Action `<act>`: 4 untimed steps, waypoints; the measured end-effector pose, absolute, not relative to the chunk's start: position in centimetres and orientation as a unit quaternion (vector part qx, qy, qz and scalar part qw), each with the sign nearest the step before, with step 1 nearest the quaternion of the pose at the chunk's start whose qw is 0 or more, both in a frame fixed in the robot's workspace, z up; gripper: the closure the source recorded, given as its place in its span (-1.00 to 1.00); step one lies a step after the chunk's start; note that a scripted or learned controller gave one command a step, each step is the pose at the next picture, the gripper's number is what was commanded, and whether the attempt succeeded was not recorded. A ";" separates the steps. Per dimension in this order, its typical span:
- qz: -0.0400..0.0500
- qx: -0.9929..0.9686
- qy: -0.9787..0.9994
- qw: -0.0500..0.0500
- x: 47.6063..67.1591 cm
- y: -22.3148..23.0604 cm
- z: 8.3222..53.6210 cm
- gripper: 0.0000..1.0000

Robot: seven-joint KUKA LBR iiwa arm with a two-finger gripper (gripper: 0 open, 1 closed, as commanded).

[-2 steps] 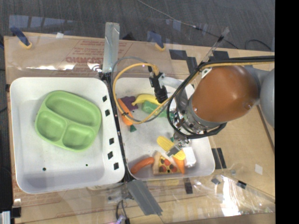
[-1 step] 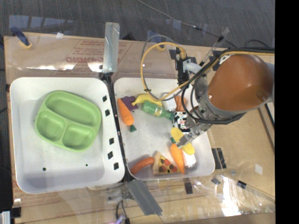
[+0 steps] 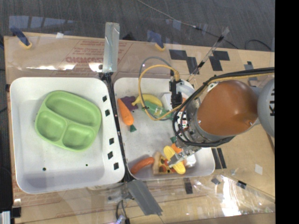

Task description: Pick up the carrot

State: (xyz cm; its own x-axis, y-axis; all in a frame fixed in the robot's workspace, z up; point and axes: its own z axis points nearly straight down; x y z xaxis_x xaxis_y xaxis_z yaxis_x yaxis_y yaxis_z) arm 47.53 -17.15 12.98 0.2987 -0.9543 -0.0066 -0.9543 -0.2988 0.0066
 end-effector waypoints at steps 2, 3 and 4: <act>0.000 0.799 -0.601 -0.001 54.6 -13.6 20.8 1.00; -0.001 0.847 -0.531 -0.001 59.4 -15.1 21.5 1.00; -0.004 0.891 -0.454 0.000 50.2 -20.4 19.1 1.00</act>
